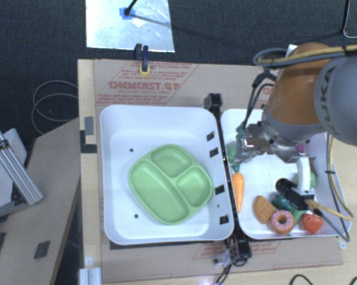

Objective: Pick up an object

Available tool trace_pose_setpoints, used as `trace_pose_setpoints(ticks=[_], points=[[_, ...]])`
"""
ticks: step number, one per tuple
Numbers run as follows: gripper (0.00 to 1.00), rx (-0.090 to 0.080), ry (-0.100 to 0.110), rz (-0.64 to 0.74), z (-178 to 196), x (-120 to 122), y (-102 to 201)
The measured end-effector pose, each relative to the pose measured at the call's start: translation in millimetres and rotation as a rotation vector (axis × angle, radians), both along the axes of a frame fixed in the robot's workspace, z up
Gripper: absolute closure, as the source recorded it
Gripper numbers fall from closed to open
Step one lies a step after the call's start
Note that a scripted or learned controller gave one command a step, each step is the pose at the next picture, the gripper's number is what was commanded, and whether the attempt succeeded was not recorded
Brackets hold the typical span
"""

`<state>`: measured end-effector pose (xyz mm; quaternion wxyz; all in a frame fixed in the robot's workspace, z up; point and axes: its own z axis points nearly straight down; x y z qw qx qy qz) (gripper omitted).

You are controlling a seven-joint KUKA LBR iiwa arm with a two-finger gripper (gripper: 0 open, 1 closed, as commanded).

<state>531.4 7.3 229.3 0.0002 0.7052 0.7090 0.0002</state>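
Far to the left of the gripper, the left bin (110,159) holds a pale green divided plate (169,184), lying flat near the bin's middle and well apart from the gripper. Between that bin and the gripper runs the shared edge of the two bins, with small black clips (214,153) spaced along it.

The gripper (240,153) hangs low over the left side of the right bin (262,176), just beside that shared edge. The wrist body above hides its tip, so I cannot tell whether it stands wide or narrow, and nothing can be seen held in it.

Just below the gripper lies an orange carrot (238,190), its thick end toward the gripper and its point away from it, along the bin's left wall. A bit of green shows at the gripper's tip; I cannot tell if it touches the carrot's top.

Further from the gripper, down and to the right, sit a tan biscuit (262,208), then a pink-iced doughnut (281,221) touching it, a dark teal piece (283,203) just above the doughnut, and a red piece (312,222) at the far right.
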Motion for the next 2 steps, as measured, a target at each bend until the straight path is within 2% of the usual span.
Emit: trace_pose_setpoints(ticks=[1,2], points=[[1.0,-0.001,0.001,-0.005,-15.2,6.7,-9.7],[1.0,0.001,-0.002,0.0,1.1,10.4,2.4]])
